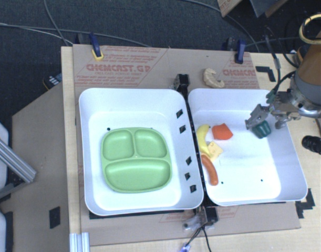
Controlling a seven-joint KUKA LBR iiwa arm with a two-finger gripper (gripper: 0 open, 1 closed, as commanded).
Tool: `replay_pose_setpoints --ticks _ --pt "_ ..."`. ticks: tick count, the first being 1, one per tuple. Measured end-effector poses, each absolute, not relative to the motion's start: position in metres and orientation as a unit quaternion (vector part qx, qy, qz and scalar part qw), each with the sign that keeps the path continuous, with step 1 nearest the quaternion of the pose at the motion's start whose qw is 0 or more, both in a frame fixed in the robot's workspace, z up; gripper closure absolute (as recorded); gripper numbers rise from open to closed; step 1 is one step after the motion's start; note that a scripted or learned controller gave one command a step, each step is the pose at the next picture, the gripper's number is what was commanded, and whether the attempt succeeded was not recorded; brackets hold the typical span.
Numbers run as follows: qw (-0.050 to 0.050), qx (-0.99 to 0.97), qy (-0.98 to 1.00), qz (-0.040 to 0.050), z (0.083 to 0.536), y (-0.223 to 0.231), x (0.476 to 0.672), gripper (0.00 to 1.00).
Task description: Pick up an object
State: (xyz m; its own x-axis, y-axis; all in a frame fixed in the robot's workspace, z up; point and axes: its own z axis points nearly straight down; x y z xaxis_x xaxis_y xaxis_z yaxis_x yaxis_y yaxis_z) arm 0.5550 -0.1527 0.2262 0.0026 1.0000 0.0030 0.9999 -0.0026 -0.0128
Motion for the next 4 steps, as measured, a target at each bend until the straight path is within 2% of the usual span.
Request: replay_pose_setpoints --ticks 1,2,3,4 --pt "0.001 -0.707 -0.707 0.0001 0.232 -0.152 0.558 0.0" --pt "0.003 -0.707 -0.707 0.0014 0.17 -0.148 0.56 0.0" --pt "0.004 -0.708 -0.707 0.0016 0.11 -0.152 0.552 0.0" --pt "0.002 -0.707 -0.707 0.0007 0.084 -0.151 0.552 0.0"
